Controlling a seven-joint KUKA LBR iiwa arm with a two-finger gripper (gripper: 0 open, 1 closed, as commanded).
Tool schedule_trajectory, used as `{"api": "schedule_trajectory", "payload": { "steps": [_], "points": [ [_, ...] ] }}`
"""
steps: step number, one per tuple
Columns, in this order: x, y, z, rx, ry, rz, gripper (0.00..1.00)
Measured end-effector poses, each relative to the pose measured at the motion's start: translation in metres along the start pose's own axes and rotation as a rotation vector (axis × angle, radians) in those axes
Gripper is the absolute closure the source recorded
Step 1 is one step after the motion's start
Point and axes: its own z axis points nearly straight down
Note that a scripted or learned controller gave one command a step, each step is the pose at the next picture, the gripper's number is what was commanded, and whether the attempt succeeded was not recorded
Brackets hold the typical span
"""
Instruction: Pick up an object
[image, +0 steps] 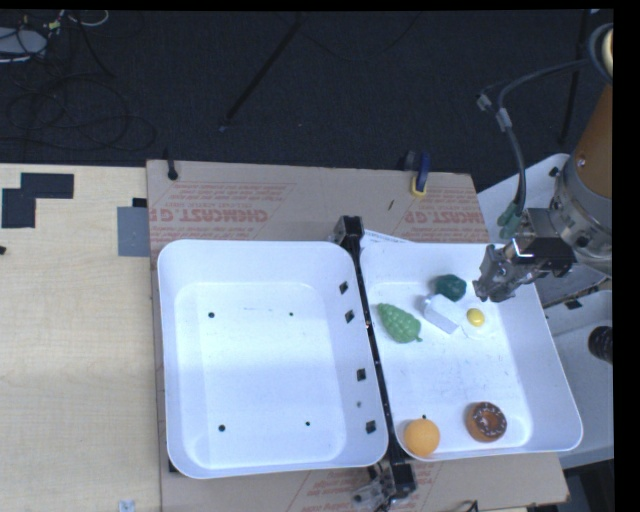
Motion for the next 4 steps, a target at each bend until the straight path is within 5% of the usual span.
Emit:
{"api": "schedule_trajectory", "payload": {
  "steps": [1, 2, 3, 4],
  "points": [
    [-0.093, -0.002, 0.118, 0.007, -0.001, 0.014, 1.0],
    [-0.181, -0.002, 0.18, 0.003, -0.001, 0.013, 1.0],
    [-0.149, -0.001, 0.303, 0.007, 0.006, 0.004, 1.0],
    [-0.153, 0.0, 0.296, -0.003, 0.001, 0.009, 0.0]
  ]
}}
